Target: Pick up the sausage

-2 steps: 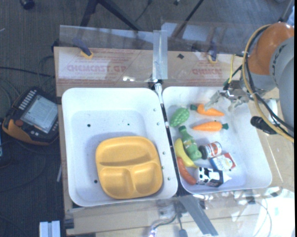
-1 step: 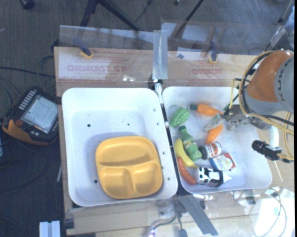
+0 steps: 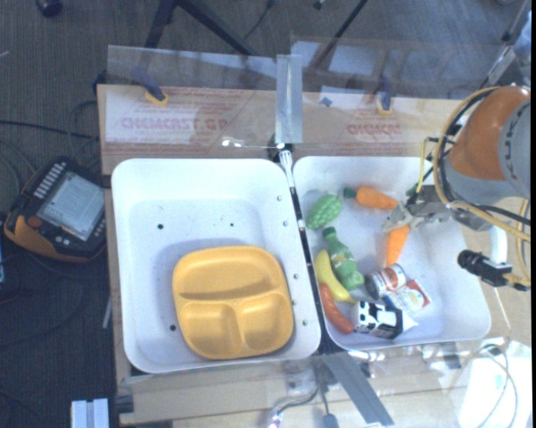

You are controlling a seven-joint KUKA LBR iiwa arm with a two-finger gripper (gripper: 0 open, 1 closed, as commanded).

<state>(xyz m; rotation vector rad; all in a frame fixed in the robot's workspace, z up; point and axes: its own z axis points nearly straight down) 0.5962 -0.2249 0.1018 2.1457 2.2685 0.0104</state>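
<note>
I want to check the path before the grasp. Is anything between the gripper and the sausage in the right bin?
Yes. The sausage lies at the right bin's near-left corner; the gripper is up at the far right. Between them lie a carrot, a green bottle and a can; a banana touches the sausage.

The divided tray [image 3: 234, 303] sits in the left bin [image 3: 134, 194]. Everything else is right of it — sausage [image 3: 335, 310] nearest, banana [image 3: 328, 275] just behind that.

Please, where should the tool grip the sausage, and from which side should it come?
Probably mid-length on the sausage, coming from above. It lies flat near the right bin's front-left corner, with the banana close along one side and the cow-patterned carton on the other.
</note>
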